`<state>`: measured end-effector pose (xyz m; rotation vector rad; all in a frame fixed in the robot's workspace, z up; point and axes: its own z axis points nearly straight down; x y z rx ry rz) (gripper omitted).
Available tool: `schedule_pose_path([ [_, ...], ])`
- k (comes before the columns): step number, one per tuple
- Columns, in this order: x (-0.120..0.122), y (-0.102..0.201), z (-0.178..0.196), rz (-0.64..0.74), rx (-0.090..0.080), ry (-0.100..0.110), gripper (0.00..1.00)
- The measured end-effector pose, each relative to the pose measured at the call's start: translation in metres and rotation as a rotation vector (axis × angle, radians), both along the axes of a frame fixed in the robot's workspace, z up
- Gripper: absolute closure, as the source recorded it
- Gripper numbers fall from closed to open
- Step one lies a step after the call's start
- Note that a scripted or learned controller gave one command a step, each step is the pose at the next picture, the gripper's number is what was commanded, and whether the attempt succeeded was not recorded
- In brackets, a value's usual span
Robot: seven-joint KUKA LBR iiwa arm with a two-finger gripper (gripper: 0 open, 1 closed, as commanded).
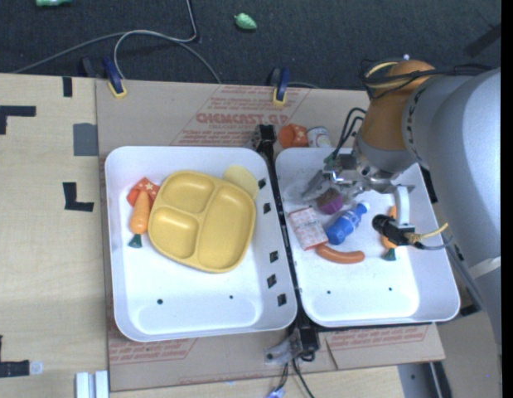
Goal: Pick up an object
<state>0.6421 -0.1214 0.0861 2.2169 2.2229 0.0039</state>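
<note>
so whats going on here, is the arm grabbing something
A grey KUKA arm with an orange band reaches in from the right, and its gripper is low over the right bin, just above a small purple object. Whether it has hold of anything cannot be told from this view. Close by in that bin lie a blue bottle, a red-and-white packet and a sausage. The left bin holds a yellow divided plate and a toy carrot.

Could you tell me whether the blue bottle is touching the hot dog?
Apart: the camera view shows white bin floor between the blue bottle and the hot dog.
</note>
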Motion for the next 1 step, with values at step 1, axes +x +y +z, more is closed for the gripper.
schedule_pose_path([
  [1,0.0003,-0.0001,0.0105,0.001,-0.001,-0.001,1.0],
])
